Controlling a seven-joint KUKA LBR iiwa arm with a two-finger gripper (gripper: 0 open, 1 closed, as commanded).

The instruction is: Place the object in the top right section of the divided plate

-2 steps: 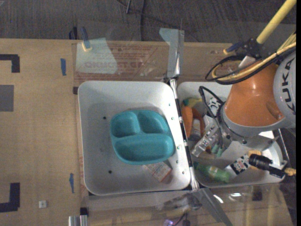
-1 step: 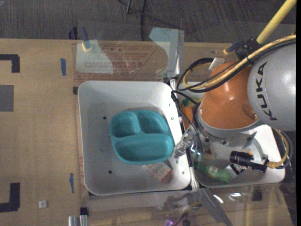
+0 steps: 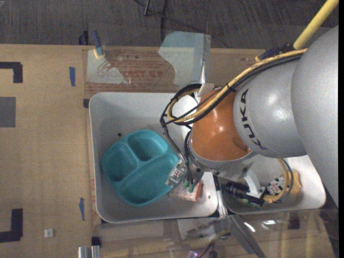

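Note:
A teal divided plate (image 3: 141, 167) lies in the left white bin (image 3: 107, 117), with two small sections at its upper side and one large section below. My gripper (image 3: 181, 177) hangs low over the plate's right rim, under the orange wrist band. A small white, orange and green object (image 3: 189, 191) shows just beneath the gripper, by the plate's lower right edge. The arm hides much of the gripper, so I cannot tell whether the object is held or lies on the bin floor.
The grey arm (image 3: 279, 117) covers most of the right bin (image 3: 314, 195) and the left bin's right side. A small white item with dark spots (image 3: 276, 186) sits in the right bin. A clear plastic sheet (image 3: 140, 69) lies on the cardboard behind the bins.

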